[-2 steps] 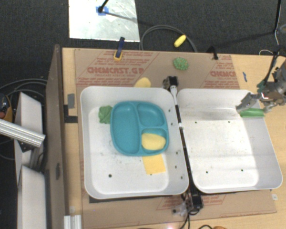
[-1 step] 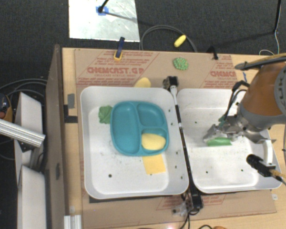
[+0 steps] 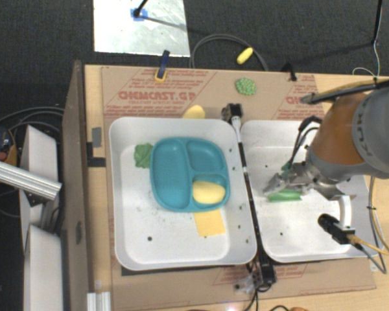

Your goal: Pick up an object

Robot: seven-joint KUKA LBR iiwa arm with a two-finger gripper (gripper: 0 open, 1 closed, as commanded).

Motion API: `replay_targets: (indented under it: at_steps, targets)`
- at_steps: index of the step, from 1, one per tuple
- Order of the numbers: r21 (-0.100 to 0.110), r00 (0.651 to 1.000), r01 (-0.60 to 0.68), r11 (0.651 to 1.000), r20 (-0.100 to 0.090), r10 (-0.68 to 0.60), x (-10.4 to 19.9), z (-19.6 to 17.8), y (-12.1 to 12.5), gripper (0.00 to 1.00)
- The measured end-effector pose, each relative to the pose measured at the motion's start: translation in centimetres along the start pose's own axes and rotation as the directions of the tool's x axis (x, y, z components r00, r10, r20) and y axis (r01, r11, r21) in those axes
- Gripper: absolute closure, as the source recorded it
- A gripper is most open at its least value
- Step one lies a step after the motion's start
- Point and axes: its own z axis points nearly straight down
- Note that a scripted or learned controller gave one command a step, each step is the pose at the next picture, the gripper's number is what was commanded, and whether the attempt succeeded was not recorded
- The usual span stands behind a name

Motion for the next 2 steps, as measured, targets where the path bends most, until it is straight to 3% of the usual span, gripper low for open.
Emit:
replay_targets:
  at_steps: [1, 2]
  targets:
    - [-0.004, 1.0, -0.002, 1.0, 0.001, 0.002, -0.1, -1.2, 0.1, 1.0]
    - [-0.014, 1.0, 0.008, 1.0, -0.001, -0.008, 8.0, -10.8, 2.2, 1.0]
